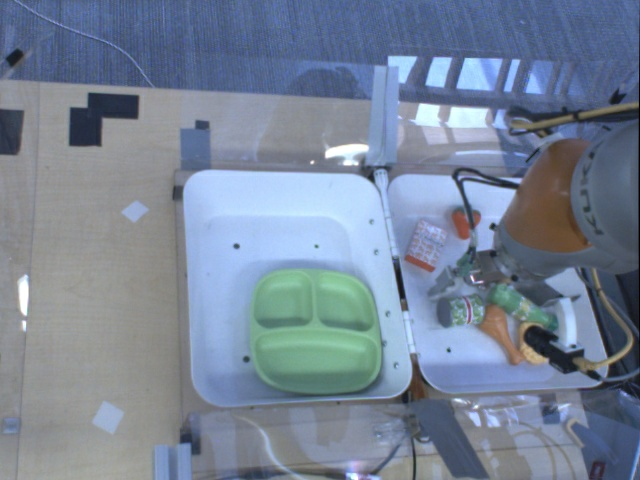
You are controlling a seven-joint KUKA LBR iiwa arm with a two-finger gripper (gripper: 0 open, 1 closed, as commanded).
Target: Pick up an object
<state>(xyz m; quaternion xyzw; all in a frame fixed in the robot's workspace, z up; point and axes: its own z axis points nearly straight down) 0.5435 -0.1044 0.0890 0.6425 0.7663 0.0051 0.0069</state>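
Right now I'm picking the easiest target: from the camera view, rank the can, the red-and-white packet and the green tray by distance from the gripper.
1. Can, just below gripper.
2. Packet, up-left, same bin.
3. Tray, left bin.

Small can (459, 313), green bottle (520, 305), orange carrot (502, 333), lying clustered in right bin (440, 368)

Nothing here can be read from where I hang. The small red-and-white packet (426, 245) in my right-hand bin (440, 368) carries a printed pattern, perhaps lettering, but it is too small and blurred to make out. The little can (460, 313) beside it has a banded label, likewise illegible. The black shapes (102, 116) on the bench (90, 298) are plain blocks, not characters.
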